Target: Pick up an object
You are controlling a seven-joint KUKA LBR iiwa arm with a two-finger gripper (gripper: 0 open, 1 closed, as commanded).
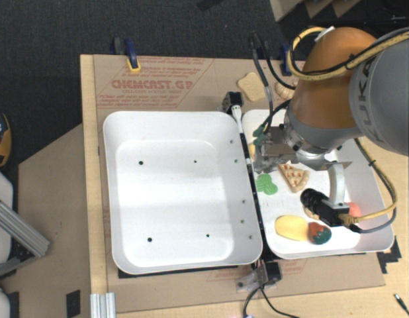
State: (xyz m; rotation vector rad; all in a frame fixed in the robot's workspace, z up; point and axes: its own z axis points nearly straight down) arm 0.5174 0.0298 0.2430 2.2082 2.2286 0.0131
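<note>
One arm [337, 78] bows low over the right bin [375, 181]; end effector [269, 156] opening cannot be told.

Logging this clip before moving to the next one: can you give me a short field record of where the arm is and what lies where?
arm: arm reaches in from the right, over the right bin
gripper: gripper near that bin's left wall, just above the green piece
right bin contents: green piece; orange wedge; yellow lump; red and teal object
left bin: left bin, white, beside the right bin
outside bins: tan piece on the bench, behind the right bin
grasp: cannot tell
</note>
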